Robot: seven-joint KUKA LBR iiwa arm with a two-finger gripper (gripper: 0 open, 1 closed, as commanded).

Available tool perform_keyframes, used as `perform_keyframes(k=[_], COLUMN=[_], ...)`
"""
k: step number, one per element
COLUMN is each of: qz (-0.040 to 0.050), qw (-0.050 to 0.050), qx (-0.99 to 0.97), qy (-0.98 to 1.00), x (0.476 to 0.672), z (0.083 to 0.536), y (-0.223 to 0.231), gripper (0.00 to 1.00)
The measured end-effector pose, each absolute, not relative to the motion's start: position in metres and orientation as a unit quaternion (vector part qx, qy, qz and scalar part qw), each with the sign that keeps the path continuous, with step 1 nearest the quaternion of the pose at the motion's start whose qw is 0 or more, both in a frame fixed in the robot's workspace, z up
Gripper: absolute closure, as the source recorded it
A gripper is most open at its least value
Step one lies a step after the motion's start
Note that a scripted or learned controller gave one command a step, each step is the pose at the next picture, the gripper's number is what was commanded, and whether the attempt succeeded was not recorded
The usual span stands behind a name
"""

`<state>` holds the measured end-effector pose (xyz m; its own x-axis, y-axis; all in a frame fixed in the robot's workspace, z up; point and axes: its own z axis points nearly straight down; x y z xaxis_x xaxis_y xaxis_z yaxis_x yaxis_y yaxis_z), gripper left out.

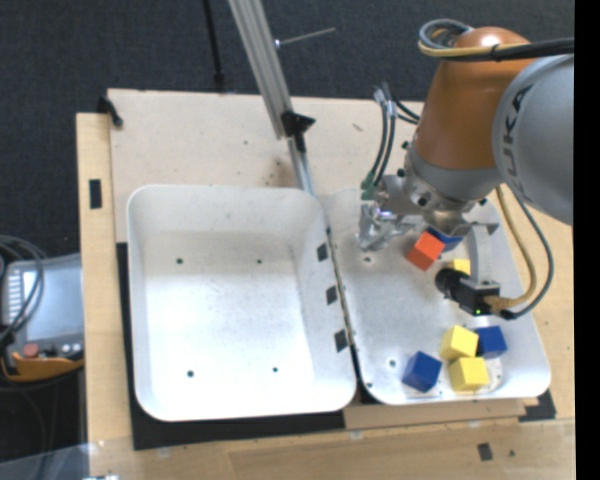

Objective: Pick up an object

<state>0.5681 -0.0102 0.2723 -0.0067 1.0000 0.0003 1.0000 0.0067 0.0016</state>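
Note:
My gripper hangs low over the far left part of the right bin, close to the wall between the two bins. Just right of it lies an orange block, with a blue block touching it behind and a small yellow block a little further right. None of these is in the gripper. Near the bin's front right corner sit two yellow blocks and two blue blocks. The arm's orange band and grey body hide the back of the bin.
The left bin stands beside the right one, sharing a raised wall. A slanted metal post rises behind the bins. A black unit with a green light hangs on cables from the arm, over the right bin.

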Motion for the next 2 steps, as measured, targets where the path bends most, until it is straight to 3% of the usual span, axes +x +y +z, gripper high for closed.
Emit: perform_keyframes(k=[2], qz=[0.0002], qw=[0.000], qx=[0.705], qy=[0.709], x=[0.589], z=[0.248], y=[0.095], gripper=[1.00])
